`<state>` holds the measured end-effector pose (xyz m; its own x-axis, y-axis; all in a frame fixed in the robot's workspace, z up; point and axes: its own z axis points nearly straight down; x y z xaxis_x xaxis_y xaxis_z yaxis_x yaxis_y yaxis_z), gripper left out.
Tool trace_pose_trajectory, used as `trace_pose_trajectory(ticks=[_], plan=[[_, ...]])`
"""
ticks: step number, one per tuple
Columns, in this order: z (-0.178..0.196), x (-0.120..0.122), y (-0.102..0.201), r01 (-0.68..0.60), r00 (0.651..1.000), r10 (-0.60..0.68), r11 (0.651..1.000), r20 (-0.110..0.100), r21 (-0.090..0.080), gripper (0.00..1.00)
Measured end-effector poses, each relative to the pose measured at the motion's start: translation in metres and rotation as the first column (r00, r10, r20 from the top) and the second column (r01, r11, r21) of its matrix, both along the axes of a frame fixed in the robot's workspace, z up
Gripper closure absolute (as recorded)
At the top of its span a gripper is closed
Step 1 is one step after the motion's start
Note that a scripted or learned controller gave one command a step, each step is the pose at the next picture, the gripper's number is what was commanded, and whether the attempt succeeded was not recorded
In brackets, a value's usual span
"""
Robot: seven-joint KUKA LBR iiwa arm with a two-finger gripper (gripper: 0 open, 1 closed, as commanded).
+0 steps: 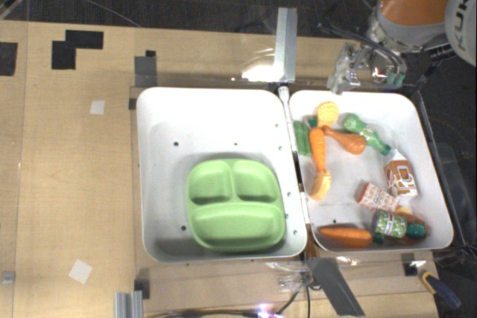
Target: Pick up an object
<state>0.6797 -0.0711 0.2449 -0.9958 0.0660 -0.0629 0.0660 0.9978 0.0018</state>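
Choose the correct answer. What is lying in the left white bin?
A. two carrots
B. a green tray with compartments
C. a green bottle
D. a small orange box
B: the green tray with its three compartments lies in the left bin, while the carrots, the box and the bottle are all in the right bin.

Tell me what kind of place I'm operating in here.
Most likely a robotics lab bench set up for pick-up trials, not a kitchen. Two shallow white bins sit side by side on a wooden bench; the right one holds toy food such as a plastic carrot, the left a green divided tray.
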Motion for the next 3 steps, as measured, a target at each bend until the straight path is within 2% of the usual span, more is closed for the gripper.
trace_pose_trajectory(ticks=[3], plan=[[0.042, 0.007, 0.002, -0.008, 0.999, 0.009, 1.000, 0.037, -0.003, 1.00]])
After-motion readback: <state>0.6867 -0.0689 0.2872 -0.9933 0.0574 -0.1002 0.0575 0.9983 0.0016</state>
